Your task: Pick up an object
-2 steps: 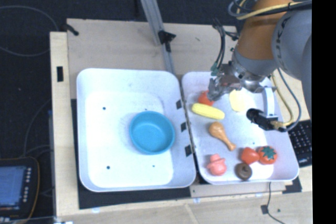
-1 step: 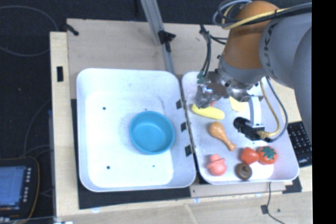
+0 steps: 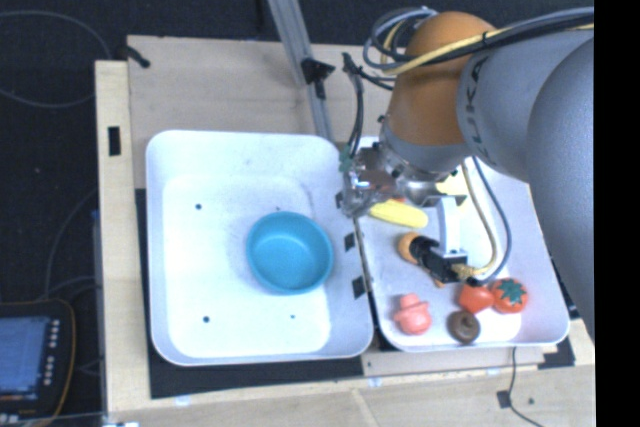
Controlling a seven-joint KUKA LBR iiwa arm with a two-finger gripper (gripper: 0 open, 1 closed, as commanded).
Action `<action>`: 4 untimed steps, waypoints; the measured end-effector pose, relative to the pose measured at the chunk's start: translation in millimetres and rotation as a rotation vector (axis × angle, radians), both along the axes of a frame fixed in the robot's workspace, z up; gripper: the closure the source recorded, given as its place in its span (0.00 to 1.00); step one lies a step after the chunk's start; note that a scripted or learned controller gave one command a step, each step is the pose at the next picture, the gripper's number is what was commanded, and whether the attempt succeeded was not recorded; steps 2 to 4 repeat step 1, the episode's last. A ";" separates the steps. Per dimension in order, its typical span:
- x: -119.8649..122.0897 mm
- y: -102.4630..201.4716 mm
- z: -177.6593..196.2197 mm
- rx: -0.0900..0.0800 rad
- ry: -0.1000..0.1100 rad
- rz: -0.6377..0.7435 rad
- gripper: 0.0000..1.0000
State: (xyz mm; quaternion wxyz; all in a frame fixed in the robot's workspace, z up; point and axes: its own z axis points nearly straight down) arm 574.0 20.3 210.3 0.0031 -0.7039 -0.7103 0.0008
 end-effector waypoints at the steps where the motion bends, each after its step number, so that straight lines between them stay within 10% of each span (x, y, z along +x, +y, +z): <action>1: -20.7 49.1 21.8 0.002 -0.002 0.002 1.00; 4: -20.7 49.1 21.8 0.002 -0.002 0.002 1.00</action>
